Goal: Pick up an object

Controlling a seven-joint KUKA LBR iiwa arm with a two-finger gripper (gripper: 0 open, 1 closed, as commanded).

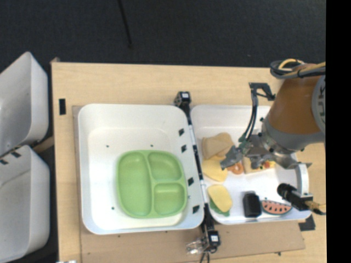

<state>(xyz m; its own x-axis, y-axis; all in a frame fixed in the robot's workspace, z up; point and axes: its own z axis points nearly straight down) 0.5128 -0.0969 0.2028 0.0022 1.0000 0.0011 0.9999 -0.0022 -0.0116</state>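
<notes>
Right bin (219, 113) holds all the loose toy food; nothing is lifted, every piece lies on the bin floor. Tan bread slice (215, 143) sits at about 10 o'clock in that bin, pale yellow piece (213, 169) touching it just below. Small red-orange piece (237, 168) lies right under the gripper (237, 156), near bin centre. Yellow-and-green taco-like piece (220, 199) at 7 o'clock, black block (252, 205) at 6, watermelon slice (275, 207) at 5, just beside the block. Gripper hangs low over the centre pieces; cannot tell whether it is closed or released, or grasping anything. Arm (293, 111) comes in from 3 o'clock. Left bin (90, 119) carries a green divided plate (150, 183), toward its 5 o'clock.
</notes>
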